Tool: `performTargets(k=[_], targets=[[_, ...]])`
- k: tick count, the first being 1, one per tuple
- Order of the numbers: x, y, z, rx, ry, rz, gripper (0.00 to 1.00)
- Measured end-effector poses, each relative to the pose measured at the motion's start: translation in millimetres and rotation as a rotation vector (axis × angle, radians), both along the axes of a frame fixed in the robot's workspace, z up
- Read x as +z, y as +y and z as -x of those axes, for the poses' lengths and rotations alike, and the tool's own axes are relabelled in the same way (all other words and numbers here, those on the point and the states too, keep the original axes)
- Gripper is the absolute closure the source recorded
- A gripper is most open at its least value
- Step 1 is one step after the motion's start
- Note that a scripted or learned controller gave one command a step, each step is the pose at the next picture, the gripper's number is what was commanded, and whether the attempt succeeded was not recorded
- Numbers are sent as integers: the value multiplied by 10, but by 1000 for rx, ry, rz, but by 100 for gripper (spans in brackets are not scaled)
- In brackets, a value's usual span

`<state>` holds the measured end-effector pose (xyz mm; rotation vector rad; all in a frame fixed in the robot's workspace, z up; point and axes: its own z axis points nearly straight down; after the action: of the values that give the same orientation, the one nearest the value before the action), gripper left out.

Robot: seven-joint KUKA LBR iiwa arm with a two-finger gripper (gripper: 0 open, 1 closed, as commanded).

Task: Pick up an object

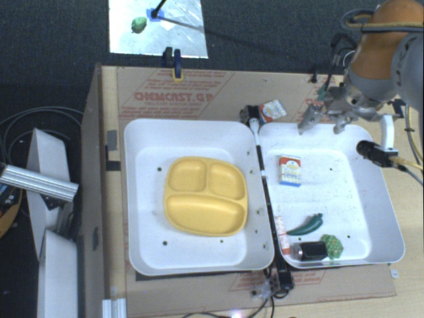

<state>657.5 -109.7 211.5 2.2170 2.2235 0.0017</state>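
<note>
Hand (pixel 324 119) spread, gripping nothing — poised over upper edge of right bin (pixel 377 197). Small carton (pixel 289 170) lower left of hand, well apart — flat on bin floor.

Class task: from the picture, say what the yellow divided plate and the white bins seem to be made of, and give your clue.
Yellow plate: likely moulded plastic, matt, with rounded one-piece compartment ridges. White bins: probably thin formed plastic, smooth and slightly glossy, with soft rounded rims.
</note>
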Motion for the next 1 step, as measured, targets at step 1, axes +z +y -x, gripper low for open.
performTargets(k=[1], targets=[[-1093,47,377,-2,1,0,0]])
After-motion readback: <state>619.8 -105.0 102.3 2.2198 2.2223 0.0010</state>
